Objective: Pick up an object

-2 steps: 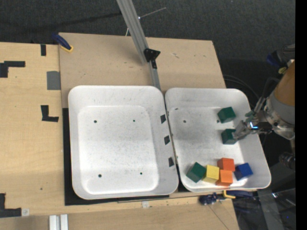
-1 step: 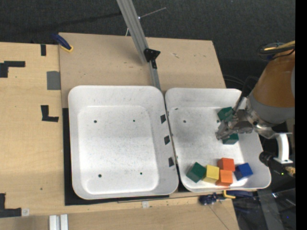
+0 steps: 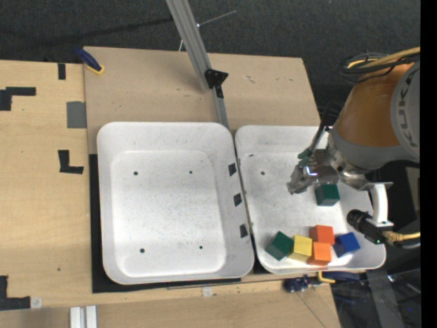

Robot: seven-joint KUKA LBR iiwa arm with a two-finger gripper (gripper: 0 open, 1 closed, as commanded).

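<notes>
Nearest me, a block cluster sits at the right bin's [image 3: 273, 139] near edge: green cube [image 3: 278, 244], yellow [image 3: 301, 246], two orange [image 3: 321, 243], blue [image 3: 347, 243]. Dark green block [image 3: 327, 195] lies just right of the gripper [image 3: 302, 178], close beside it; I can't tell its grip state.

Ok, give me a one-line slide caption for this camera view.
Gripper poised in the right bin beside a dark green block, five more blocks clustered at the near edge.
</notes>
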